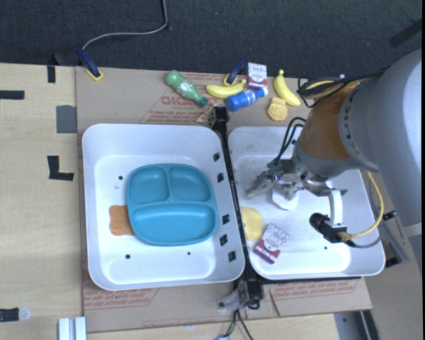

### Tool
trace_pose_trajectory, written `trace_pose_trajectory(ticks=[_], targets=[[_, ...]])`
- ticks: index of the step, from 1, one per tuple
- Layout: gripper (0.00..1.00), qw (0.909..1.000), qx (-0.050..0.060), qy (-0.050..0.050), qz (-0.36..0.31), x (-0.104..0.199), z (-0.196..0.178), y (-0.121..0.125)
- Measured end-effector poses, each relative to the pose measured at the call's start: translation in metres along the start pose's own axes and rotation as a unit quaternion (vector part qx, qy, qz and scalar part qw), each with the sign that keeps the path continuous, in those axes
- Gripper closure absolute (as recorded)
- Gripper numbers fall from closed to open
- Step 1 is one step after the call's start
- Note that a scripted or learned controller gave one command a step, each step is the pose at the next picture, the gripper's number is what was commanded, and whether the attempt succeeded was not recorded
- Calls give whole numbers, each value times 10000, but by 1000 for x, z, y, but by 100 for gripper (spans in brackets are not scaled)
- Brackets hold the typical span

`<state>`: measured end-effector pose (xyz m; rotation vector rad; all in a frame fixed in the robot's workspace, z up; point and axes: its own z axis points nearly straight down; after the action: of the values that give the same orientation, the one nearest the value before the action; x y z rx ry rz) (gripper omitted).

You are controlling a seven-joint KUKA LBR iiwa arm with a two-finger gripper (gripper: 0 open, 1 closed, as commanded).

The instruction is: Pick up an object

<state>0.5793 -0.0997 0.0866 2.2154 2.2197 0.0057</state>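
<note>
Two white bins sat side by side on the bench, and we saw the gripper (270, 180) low in the right bin (361, 257), near its left wall. Its fingers (258, 185) looked spread, with nothing between them that we could make out. Just beside the wrist lay a small white object (285, 198), partly covered by the arm (354, 129). Near the bin's front-left corner rested a yellow round piece (252, 222) against the divider, with a red-and-white packet (270, 241) close by. Open floor remained along the right bin's front edge. In the left bin (103, 261) a blue divided plate (172, 204) filled the middle, an orange piece (118, 220) poking from under its left rim. Behind the bins, toy bananas (287, 91) and a green bottle (185, 88) lay on the cardboard.
</note>
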Motion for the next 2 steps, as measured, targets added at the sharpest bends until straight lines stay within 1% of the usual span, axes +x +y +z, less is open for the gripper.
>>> trace_pose_trajectory(ticks=[1, 2], targets=[[0, 10000, 7, -2, 2, 3, 1, 44], [0, 10000, 92, 12, 15, 1, -2, 87]])
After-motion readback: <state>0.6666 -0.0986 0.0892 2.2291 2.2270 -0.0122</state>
